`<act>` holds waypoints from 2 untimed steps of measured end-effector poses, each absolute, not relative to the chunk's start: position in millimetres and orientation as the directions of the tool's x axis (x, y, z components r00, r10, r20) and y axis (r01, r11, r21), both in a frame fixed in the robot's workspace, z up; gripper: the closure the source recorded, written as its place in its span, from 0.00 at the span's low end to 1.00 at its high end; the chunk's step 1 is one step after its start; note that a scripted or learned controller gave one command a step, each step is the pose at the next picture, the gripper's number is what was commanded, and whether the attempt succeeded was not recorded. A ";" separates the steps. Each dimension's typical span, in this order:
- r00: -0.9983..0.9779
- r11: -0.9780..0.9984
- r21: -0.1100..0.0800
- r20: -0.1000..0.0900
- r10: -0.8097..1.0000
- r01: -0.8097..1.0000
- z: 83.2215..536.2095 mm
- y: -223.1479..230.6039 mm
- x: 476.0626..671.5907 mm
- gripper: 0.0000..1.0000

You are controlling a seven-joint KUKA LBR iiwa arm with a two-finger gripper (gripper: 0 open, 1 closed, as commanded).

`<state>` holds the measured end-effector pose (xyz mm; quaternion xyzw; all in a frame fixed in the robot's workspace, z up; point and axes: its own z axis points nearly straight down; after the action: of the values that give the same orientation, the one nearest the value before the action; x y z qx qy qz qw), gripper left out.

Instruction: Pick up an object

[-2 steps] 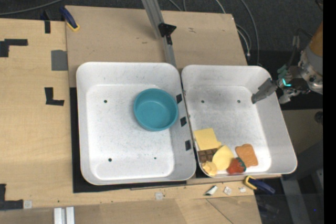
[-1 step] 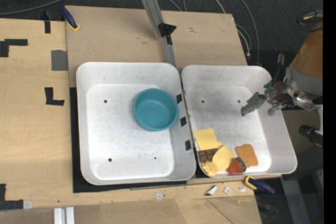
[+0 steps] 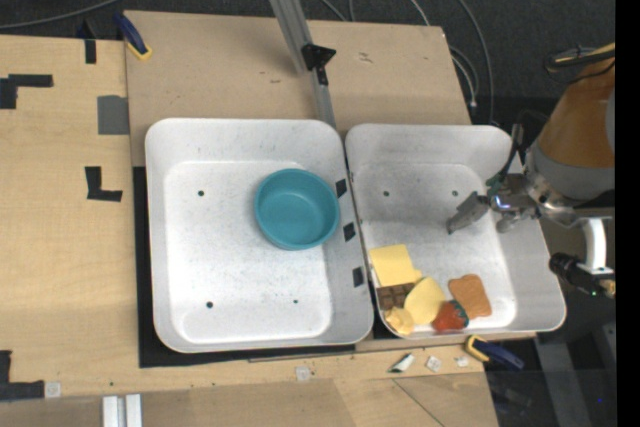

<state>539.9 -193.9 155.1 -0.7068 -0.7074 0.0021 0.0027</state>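
**Arm hangs over right bin, small items heaped at its near edge**

Nearest the camera, at the front of the right bin (image 3: 520, 315), lies a small heap: a yellow block (image 3: 393, 265), a darker brown piece (image 3: 393, 295) beside it, a paler yellow piece (image 3: 420, 300), a red item (image 3: 450, 317) and an orange-brown piece (image 3: 471, 296), most of them touching or overlapping. All look small and light; the yellow block seems the best candidate for a pick, with flat faces and free edges on its far side, and it may be soft enough to give under pressure. The red item is too small to judge and is wedged among its neighbours, so a hold there could drag others along.

Farther back in the same bin, the gripper (image 3: 478, 212) hangs above bare floor, well apart from the heap. Its fingers appear spread and grasp nothing.

In the left bin (image 3: 175, 315), a teal bowl (image 3: 296, 207) stands upright near the dividing wall. It looks rigid and smooth; its rim is the likely place to pinch, though slippery.

Beyond the bins, the wooden surface (image 3: 220, 65) carries a slanted metal pole (image 3: 290, 5) and loose cables.
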 end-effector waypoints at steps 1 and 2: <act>-0.002 0.002 -0.008 0.002 1.000 1.000 92.6 -193.1 544.8 0.00; -0.002 0.002 -0.004 0.001 1.000 1.000 106.2 -193.2 546.0 1.00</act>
<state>546.0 -193.2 106.2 -0.7063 -0.7080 0.0011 0.0017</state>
